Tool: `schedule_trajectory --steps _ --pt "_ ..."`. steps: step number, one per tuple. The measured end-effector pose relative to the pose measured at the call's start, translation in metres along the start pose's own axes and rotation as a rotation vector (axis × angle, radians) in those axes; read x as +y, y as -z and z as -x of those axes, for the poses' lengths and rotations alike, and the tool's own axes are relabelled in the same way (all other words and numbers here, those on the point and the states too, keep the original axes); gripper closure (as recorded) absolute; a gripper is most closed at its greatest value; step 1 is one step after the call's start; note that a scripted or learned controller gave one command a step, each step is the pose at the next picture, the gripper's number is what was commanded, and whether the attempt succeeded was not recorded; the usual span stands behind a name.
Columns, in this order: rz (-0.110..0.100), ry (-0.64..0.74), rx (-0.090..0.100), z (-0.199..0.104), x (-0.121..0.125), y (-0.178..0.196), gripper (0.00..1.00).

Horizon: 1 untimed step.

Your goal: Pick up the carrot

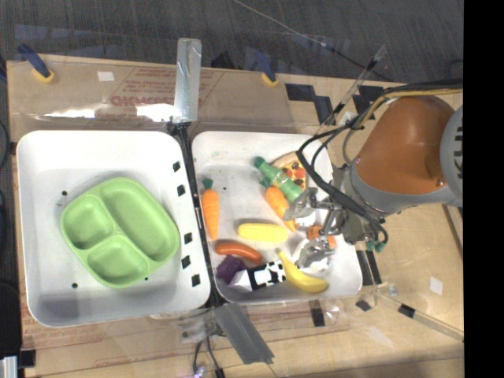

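**Carrot lying lengthwise at the left wall of the right bin**

The carrot (210, 211) lies in the right bin (236, 144), tight against its left wall. Its long axis runs nearly straight up and down the camera view: the small green top points to the far edge, and the orange body runs toward the near edge. It looks like smooth moulded plastic.

Just beside its lower end lies a red sausage (237, 250), set crosswise, and above that a pale yellow oblong piece (263, 232). A dark purple piece (230, 268) sits near the bin's near-left corner, next to a black and white block (268, 275). A curved yellow banana (303, 278) rests along the near wall. A second orange carrot-like piece (277, 201) with green leaves lies aslant in the middle of the bin, well apart from the first, and a green item (273, 169) is beyond it.

The hand (317, 231) hangs over the right half of this bin, among the toys there and well apart from the carrot at the left wall. Its metal parts blur with orange bits beneath; whether its fingers are spread or closed cannot be told.

The left bin (47, 152) holds a light green divided plate (120, 231) with three compartments. Both bins rest on a tan surface (425, 290).
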<state>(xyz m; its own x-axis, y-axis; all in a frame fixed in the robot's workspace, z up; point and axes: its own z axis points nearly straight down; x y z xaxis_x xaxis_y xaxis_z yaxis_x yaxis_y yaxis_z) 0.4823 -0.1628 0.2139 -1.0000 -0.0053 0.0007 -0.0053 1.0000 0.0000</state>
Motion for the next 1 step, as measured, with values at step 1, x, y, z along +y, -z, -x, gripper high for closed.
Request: schedule_trajectory --steps 1 --pt "-0.001 -0.035 -0.004 0.0639 -0.0223 -0.1215 0.00"
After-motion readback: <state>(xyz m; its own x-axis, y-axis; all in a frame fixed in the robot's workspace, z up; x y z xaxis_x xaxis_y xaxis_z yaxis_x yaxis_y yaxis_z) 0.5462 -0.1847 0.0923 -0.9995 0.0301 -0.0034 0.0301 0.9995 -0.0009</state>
